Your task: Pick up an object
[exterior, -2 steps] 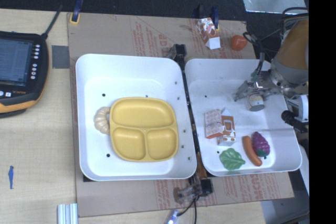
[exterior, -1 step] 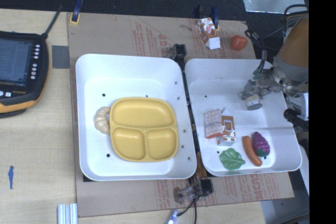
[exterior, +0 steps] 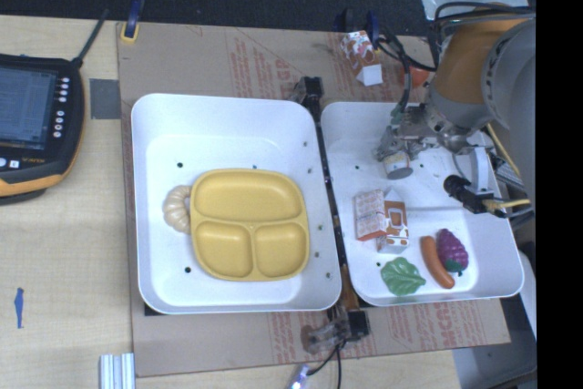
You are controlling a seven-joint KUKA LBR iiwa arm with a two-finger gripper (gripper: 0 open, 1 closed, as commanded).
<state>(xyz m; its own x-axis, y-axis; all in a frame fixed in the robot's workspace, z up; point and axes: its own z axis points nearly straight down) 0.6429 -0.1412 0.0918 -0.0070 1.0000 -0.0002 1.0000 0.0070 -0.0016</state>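
A: Take the right bin (exterior: 510, 282) as the landmark. Where is the arm?

B: The grey arm (exterior: 483, 68), with its orange band, comes in over the bin's far right corner. Its gripper (exterior: 398, 161) hangs over the bin's upper part, low above the white floor.

A: Open or closed?

B: I cannot tell; the metal parts at the tip blur together from this angle. Nothing shows clearly between them.

A: What could it pick up?

B: Everything sits in the near half of that bin. A small carton (exterior: 370, 213) with a reddish and white print lies near the middle, and a second carton (exterior: 394, 229) with orange on it touches its right side. Nearer the front edge lies a green leaf (exterior: 402, 276). Right of the leaf is an orange carrot (exterior: 435, 261), lying at a slant, and just beside it, toward the right wall, a purple bunch of grapes (exterior: 452, 250). All of them are well apart from the gripper.

A: And outside the bin?

B: To its left, the other bin (exterior: 155, 150) holds a yellow divided tray (exterior: 248, 223), with a pale bumpy object (exterior: 177, 208) tucked against the tray's left edge. Farther left again, on the bench, rests a control tablet (exterior: 32, 118) with an orange rim. Beyond the right bin's far edge lies a small red and white packet (exterior: 359, 46) among cables.
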